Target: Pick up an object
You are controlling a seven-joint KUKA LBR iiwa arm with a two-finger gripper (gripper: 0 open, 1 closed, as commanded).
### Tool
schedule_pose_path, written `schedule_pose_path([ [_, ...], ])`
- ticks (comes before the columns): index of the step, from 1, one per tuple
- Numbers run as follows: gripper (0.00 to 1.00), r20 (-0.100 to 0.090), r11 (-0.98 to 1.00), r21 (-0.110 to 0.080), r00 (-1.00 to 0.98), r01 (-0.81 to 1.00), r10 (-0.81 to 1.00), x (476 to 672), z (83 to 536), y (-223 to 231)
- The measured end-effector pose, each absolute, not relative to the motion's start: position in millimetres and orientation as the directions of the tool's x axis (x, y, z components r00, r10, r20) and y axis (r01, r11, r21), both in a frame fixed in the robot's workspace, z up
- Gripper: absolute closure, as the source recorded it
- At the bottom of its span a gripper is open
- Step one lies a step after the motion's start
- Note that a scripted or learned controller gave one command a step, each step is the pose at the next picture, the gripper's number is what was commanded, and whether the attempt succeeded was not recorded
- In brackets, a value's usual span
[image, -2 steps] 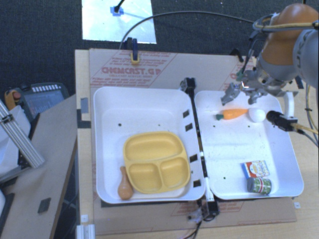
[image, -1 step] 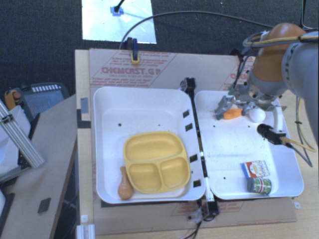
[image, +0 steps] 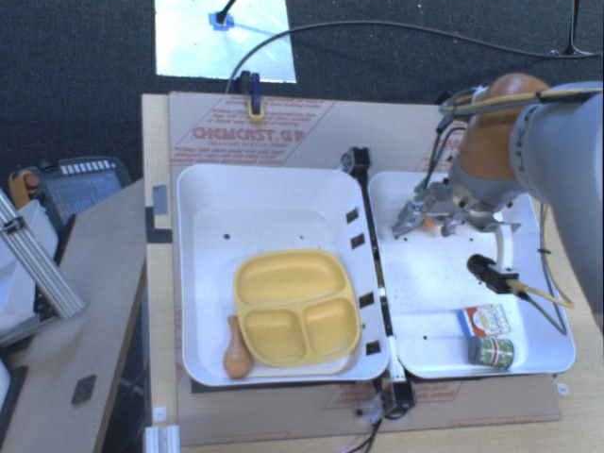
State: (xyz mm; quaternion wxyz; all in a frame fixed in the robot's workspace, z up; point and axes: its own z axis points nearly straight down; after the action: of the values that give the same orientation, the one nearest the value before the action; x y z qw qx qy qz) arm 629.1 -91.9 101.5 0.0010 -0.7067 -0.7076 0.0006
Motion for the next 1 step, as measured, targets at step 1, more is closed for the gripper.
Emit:
schedule_pose_path([
  [1, 1.00, -0.001, 0.001, 0.002, -0.001, 1.000, 1.000, 630.6, 115.2, -92.7],
])
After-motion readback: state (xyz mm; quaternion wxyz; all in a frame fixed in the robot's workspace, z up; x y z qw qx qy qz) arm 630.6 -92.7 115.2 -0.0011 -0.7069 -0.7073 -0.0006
